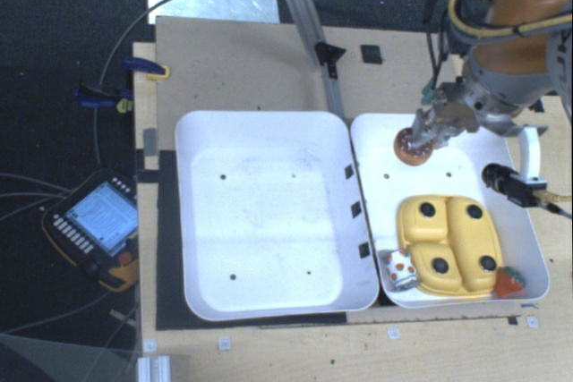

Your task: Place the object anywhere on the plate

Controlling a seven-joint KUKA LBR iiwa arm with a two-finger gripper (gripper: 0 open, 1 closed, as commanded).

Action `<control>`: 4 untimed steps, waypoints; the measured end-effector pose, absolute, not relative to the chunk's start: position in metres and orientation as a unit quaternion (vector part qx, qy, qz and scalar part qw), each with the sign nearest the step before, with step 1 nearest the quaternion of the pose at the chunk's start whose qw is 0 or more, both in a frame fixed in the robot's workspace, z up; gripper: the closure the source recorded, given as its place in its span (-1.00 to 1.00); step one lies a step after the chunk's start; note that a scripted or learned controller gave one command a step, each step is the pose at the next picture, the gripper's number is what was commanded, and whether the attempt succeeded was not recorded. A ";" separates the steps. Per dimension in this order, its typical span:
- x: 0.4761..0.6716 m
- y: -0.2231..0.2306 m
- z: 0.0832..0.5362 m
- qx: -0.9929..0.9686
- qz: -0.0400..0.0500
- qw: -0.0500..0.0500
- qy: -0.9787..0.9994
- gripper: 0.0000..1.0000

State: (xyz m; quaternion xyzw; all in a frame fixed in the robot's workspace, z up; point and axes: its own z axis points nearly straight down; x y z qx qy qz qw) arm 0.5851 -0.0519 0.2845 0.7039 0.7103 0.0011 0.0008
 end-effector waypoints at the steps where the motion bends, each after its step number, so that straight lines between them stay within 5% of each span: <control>1: 0.592 -0.008 0.267 0.705 0.001 0.001 0.710 1.00; 3: 0.637 0.081 0.247 0.704 0.002 0.001 0.710 1.00; 4: 0.636 0.079 0.247 0.705 0.001 0.001 0.709 -1.00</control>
